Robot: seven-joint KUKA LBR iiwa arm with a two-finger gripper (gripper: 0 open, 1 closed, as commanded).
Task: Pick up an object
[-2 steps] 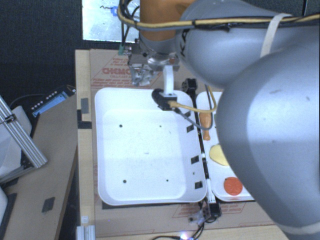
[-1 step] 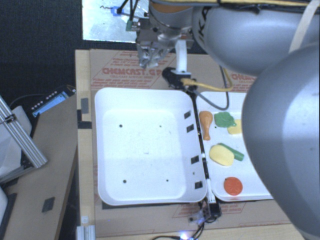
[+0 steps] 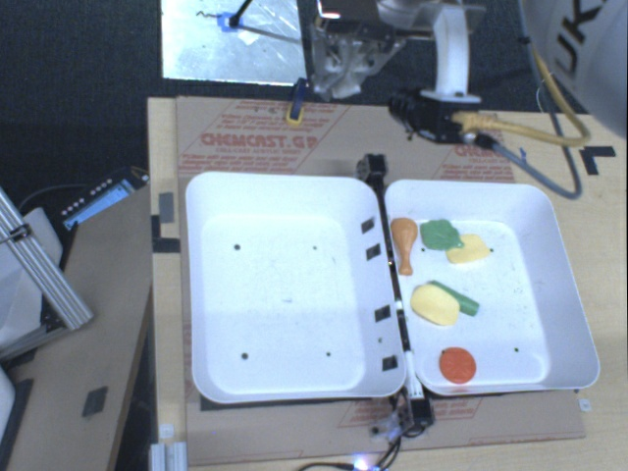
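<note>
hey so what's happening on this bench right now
A robot arm is set up to pick something out of two white bins. Its gripper hangs high over the back edge of the bench, above the bins, and holds nothing. All the items lie in the right bin: an orange drumstick, a green piece touching a yellow piece, a yellow lemon-like piece with a green bit beside it, and a red disc. No pick has begun.

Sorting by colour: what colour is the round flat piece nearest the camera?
Orange-red disc, clear in the camera view.
</note>
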